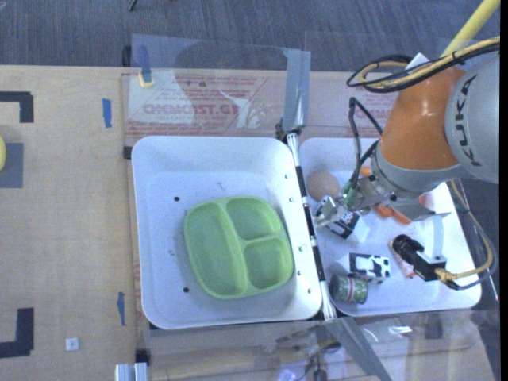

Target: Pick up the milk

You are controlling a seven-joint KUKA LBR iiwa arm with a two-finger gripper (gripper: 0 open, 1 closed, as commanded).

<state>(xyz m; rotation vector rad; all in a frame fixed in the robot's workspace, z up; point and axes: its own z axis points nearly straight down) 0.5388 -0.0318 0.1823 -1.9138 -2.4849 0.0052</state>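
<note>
The milk (371,266) is a small white carton with black cow patches, lying in the right bin (464,292) near its front. My gripper (336,215) hangs low over the same bin's left side, up and to the left of the carton and apart from it. Nothing shows held in the gripper. The grey arm with its orange band covers the bin's back right part.
A green can (349,289) lies just in front of the milk, at the bin's front left corner. A beige egg-shaped thing (321,185) sits behind the gripper. Small orange pieces (386,210) lie mid-bin. The left bin (151,236) holds a green divided plate (238,246).
</note>
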